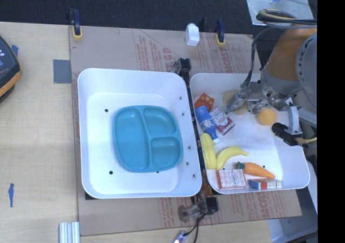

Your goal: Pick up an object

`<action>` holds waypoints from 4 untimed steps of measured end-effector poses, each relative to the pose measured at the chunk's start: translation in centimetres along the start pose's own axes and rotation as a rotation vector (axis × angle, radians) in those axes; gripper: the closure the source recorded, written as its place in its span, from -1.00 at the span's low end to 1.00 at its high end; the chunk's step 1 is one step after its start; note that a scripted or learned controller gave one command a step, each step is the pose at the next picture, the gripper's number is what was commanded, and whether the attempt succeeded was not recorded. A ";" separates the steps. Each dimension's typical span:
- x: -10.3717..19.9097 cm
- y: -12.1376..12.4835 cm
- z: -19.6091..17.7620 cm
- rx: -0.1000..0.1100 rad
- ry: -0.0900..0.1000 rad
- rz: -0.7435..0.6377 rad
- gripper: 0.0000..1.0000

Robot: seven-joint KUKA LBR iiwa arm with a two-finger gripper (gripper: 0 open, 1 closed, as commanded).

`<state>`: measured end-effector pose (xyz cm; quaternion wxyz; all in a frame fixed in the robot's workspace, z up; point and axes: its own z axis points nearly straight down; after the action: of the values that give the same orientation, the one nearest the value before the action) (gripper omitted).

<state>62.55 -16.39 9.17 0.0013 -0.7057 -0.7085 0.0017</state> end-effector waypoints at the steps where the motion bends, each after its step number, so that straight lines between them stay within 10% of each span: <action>1: 1.6 3.1 -0.1 -0.002 0.000 0.000 -1.00; 4: -3.7 3.1 -0.1 -0.005 -0.001 0.001 -1.00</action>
<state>65.67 -20.04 9.26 -0.0009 -0.7059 -0.7083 0.0005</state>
